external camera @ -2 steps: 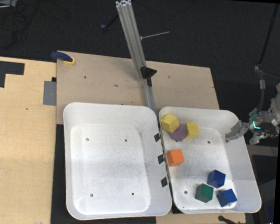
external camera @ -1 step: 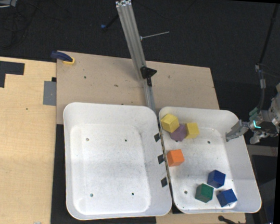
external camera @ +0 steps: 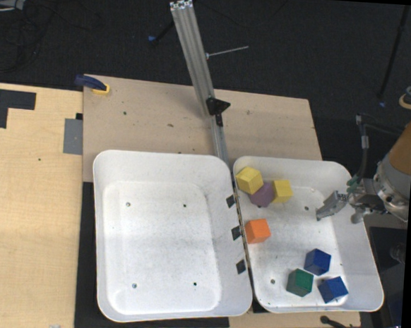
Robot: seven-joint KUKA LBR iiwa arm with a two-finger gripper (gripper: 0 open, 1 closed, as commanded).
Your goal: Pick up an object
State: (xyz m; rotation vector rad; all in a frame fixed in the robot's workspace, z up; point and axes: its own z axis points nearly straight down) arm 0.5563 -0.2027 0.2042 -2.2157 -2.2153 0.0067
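Wide pale wooden tabletop [external camera: 25, 202] carries two shallow white plastic bins side by side. The left bin [external camera: 161, 237] sits broad and bare-floored; the right bin [external camera: 357, 256] holds all the blocks. Over its right rim hangs the grey arm's gripper [external camera: 338, 204], one metal finger [external camera: 327, 207] angled down over the bin floor, apart from every block; whether the fingers are parted or clenched, I cannot tell. Far end: a big yellow cube [external camera: 249, 179], a purple block [external camera: 263, 195] touching it, a smaller yellow cube [external camera: 282, 190] just beside. An orange cube [external camera: 257, 230] sits by the dividing wall. Near end: a dark blue cube [external camera: 317, 261], a green cube [external camera: 299, 282], a bright blue cube [external camera: 332, 288], clustered close.
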